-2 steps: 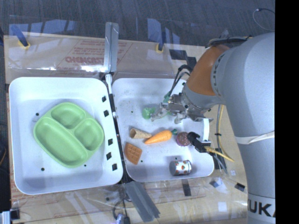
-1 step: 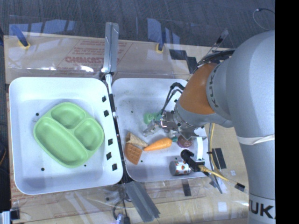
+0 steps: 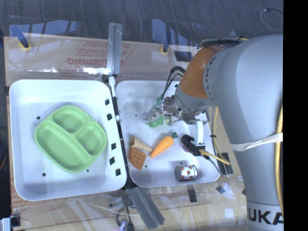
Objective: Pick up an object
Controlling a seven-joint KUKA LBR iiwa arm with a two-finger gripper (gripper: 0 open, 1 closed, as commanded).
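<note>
A: Where is the claw point(image 3: 160, 113)?
B: Low over the far middle of the right bin point(image 3: 126, 100), right by a small green thing point(image 3: 155, 123). I cannot tell whether it is apart or together.
A: What else lies in that bin?
B: A carrot point(image 3: 162, 146) near the middle, a waffle point(image 3: 137, 157) just left of it, and a can point(image 3: 186, 172) at the near side.
A: And the left bin point(image 3: 29, 177)?
B: A green plate point(image 3: 70, 137) with three wells.

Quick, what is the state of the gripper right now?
Gripper: state cannot be told; it is low over a green object in the right bin.
</note>
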